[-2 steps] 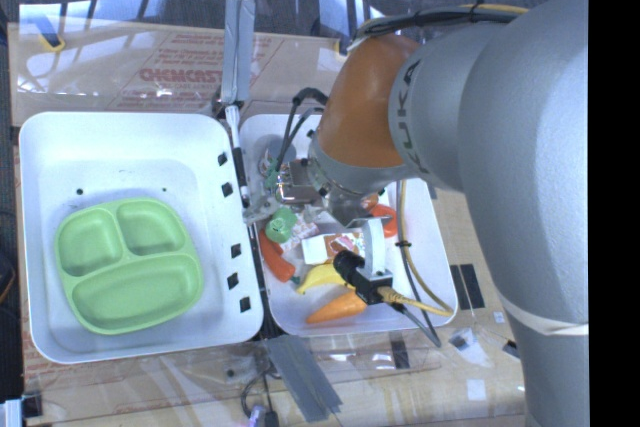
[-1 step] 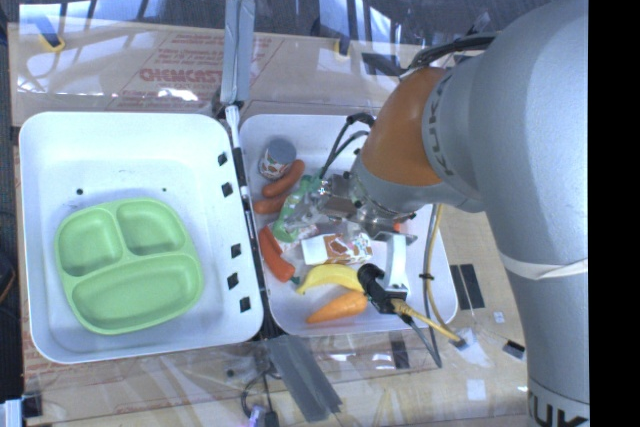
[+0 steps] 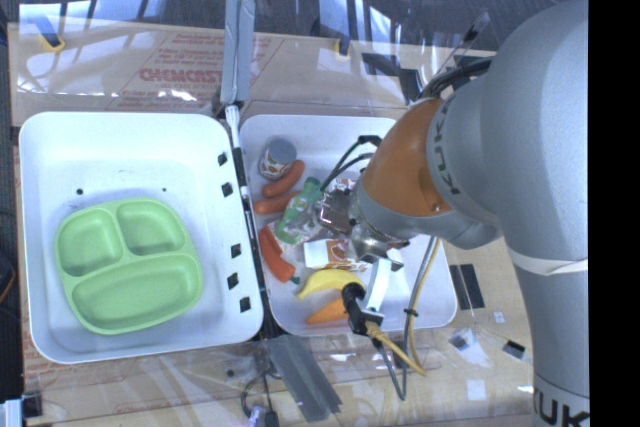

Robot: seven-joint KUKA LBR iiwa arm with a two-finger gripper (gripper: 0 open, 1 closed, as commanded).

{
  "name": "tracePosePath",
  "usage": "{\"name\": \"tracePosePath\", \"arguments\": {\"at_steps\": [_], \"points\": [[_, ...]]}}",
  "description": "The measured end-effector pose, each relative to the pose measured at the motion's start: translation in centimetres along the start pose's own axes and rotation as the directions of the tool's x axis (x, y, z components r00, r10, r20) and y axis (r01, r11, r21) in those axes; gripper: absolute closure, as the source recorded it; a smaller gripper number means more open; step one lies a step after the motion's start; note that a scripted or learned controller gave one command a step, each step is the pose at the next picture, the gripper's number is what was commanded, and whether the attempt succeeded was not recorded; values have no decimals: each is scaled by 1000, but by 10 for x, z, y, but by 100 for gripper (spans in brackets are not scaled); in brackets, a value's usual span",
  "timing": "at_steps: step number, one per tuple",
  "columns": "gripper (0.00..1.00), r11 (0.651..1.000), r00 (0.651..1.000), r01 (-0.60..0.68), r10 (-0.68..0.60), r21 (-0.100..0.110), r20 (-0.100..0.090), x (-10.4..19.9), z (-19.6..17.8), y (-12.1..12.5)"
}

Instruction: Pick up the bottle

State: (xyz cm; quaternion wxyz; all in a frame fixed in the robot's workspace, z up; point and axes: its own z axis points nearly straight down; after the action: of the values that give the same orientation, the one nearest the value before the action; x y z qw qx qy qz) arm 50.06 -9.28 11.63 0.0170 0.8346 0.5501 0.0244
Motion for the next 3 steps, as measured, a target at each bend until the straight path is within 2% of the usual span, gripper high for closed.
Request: {"name": "tracePosePath", "arguments": {"at_steps": [1, 2, 3], "points": [[0, 999, 1000, 21, -22, 38, 12, 28, 18, 62], [0, 999, 1000, -8, 8, 48, 13, 46, 22, 100], [100, 999, 1000, 3, -4, 44, 8, 51, 9, 102]]}}
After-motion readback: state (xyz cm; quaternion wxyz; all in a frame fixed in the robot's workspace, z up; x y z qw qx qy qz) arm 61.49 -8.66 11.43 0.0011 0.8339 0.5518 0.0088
